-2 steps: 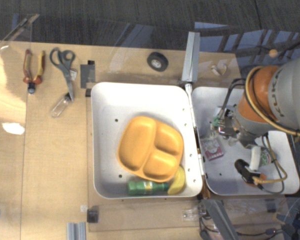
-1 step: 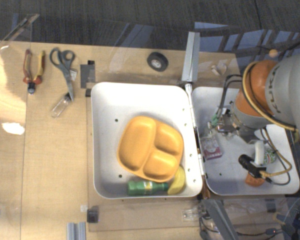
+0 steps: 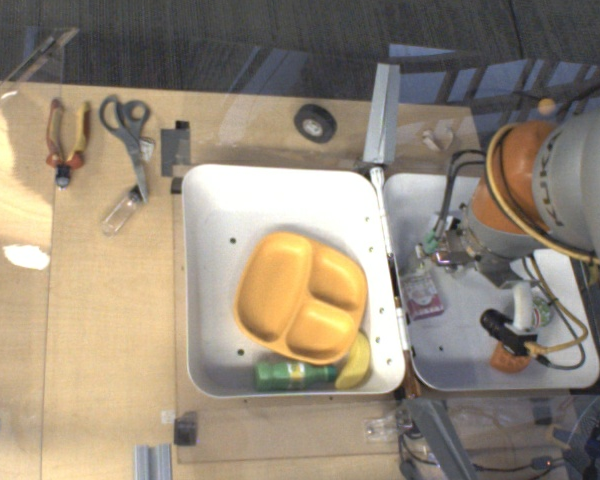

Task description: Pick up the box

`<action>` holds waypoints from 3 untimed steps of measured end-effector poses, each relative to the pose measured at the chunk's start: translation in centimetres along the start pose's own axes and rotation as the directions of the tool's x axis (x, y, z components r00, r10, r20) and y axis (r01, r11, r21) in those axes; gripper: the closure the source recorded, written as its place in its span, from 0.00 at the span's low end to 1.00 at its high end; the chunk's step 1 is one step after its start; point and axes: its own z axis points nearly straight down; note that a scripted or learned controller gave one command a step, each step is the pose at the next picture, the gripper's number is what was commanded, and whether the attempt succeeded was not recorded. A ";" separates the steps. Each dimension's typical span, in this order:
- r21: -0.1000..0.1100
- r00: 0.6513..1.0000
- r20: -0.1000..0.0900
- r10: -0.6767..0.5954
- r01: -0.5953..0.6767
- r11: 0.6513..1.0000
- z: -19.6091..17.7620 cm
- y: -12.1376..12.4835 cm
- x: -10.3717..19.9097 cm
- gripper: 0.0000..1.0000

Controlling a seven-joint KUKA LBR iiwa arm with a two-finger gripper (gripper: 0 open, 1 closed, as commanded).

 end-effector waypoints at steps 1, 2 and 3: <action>-0.011 0.993 0.007 -0.121 0.122 0.993 -0.3 -3.8 0.2 0.00; -0.008 0.996 0.001 -0.086 0.086 0.996 -0.2 -6.8 0.1 0.00; 0.008 0.994 -0.005 0.112 -0.112 0.994 0.0 -6.9 0.4 0.00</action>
